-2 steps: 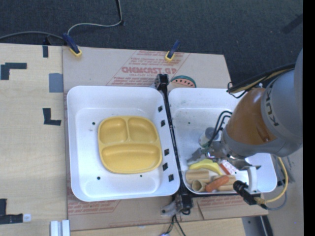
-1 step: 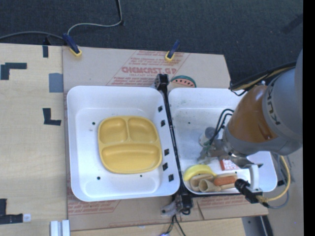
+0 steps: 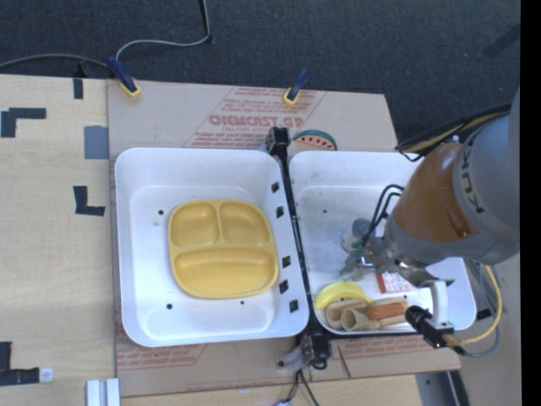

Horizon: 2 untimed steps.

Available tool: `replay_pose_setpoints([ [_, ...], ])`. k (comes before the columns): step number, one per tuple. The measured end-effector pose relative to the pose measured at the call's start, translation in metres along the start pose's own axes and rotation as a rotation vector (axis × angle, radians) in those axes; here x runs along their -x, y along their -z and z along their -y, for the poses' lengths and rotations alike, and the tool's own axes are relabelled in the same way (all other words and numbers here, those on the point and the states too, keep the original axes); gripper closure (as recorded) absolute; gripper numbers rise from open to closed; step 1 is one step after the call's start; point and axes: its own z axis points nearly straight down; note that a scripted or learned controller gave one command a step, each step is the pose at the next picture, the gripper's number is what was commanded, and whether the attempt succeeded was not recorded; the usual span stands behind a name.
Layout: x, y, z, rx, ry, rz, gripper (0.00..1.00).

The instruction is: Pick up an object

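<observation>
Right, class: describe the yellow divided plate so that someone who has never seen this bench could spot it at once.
Find the two shallow white bins side by side; take the left white bin, away from the grey arm. Lying flat in its middle is the yellow plastic plate, rounded-square, with two small compartments above one long one. Nothing else lies beside it; the small objects are heaped in the right white bin.

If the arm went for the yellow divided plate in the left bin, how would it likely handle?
The plate looks like moulded plastic, so probably stiff and light. It lies flat on the left bin floor with a low rim, so two fingers may struggle to get under it. Its smooth surface suggests it would slide if pushed, not tip.
</observation>
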Motion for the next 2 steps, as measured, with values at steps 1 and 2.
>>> replay_pose_setpoints([
  [1, 0.000, 0.000, 0.000, 0.000, 0.000, 0.000, 0.00],
  [2, -0.002, -0.020, -0.059, -0.007, 0.002, -0.002, 0.00],
])
